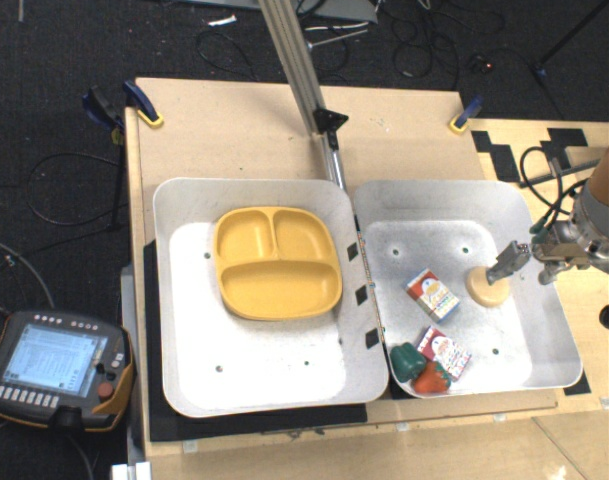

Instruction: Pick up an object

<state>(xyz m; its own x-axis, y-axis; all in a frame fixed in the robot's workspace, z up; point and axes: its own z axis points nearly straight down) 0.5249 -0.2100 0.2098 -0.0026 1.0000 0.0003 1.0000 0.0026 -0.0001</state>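
The arm (596, 203) is cut off by the frame's right edge. Print on two small cartons (432, 295) is too small to read. The gripper (511, 261) is blurred, perhaps touching the tan disc (488, 289).

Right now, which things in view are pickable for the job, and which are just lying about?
Job:
gripper
tan round block
small carton
second small carton
red and green toy
right bin

Lying about:
yellow divided tray
left bin
teach pendant

Around my worktop (234, 138)
I see a teach pendant (54, 368) lying lower left on dark carpet (54, 218), blue-yellow clamps (144, 106) at the far corners, and cables (404, 28) tangled beyond.
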